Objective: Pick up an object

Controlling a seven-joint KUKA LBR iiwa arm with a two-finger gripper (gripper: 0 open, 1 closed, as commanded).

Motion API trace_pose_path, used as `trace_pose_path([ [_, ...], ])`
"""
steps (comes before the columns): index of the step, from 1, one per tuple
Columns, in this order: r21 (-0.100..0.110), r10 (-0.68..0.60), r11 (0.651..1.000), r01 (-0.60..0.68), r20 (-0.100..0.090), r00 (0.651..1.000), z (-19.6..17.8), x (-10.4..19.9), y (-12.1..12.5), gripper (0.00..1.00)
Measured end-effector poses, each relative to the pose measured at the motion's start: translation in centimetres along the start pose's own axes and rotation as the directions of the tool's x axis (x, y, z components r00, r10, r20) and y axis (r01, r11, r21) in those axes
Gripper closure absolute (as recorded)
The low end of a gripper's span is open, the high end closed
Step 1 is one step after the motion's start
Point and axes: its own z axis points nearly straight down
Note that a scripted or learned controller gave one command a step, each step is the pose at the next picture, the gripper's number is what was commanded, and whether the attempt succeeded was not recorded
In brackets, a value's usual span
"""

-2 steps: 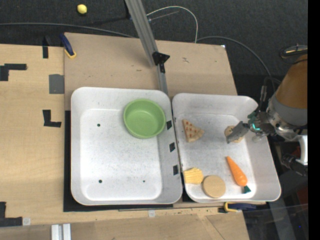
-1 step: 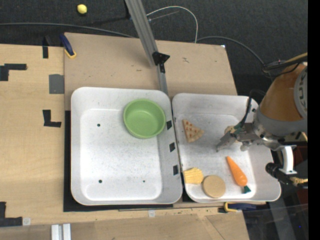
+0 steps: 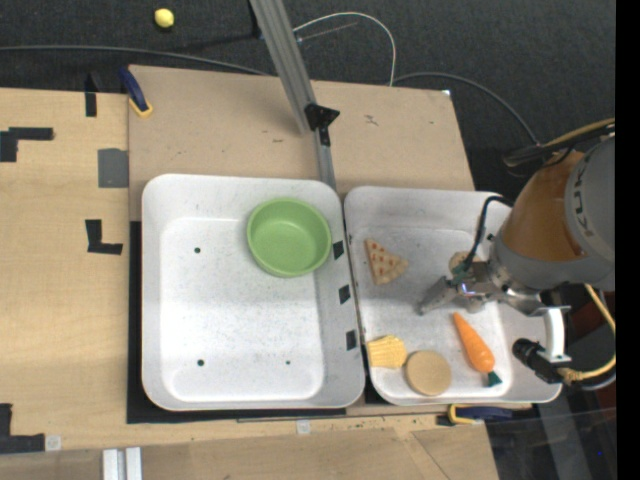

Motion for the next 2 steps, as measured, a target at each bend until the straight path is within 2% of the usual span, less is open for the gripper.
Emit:
trace_pose_path([
  [1,0.001,-0.001,1.000,0.001,-0.002,1.000,-1.1,0.1,0.0,1.00],
  [2,-0.002,0.000,1.000,0.000,-0.001,1.000,-5.9,0.4,-0.8,1.00],
])
